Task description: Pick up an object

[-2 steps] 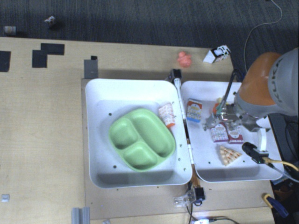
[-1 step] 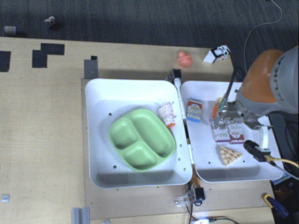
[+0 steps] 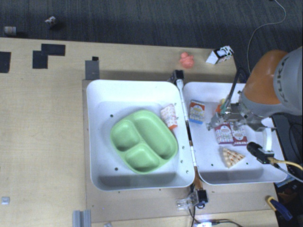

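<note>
1. A green divided plate (image 3: pixel 143 140) lies flat in the left bin.
2. A small red and white packet (image 3: pixel 169 115) lies just beside the plate's upper right edge.
3. A red and white carton (image 3: pixel 196 111) lies in the right bin.
4. Two red and white packs (image 3: pixel 231 134) lie side by side.
5. A waffle-patterned wedge (image 3: pixel 232 157) lies below them.

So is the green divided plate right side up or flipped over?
Right side up: the green plate lies flat in the left bin, its three hollow sections facing the camera, with nothing in them.

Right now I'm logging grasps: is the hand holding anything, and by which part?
Cannot be told. The hand hangs low over the right bin, just above the red-and-white packets; nothing shows between its tips.
</note>
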Controlling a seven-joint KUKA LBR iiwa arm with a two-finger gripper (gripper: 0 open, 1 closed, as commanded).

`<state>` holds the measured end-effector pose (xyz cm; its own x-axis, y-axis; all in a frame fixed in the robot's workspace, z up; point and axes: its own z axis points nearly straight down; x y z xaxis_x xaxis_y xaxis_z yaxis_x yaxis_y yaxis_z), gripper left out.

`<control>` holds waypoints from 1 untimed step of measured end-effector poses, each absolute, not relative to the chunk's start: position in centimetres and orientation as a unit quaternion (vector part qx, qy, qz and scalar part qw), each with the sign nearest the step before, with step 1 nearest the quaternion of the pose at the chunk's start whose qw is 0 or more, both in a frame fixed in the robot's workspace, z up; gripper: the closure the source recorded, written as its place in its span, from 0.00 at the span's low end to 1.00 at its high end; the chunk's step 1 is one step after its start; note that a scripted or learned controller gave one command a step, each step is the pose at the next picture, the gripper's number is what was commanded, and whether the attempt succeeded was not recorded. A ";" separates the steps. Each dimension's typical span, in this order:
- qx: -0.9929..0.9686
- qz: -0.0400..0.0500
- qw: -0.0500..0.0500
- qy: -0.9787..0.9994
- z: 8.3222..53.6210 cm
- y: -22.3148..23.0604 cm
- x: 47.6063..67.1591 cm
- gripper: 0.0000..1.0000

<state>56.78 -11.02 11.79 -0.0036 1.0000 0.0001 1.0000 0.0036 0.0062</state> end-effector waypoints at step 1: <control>0.705 0.004 0.003 0.709 12.9 -11.0 56.9 1.00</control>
<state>56.91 -10.95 12.88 -0.0054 1.0000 0.0002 0.9999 0.0054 0.0099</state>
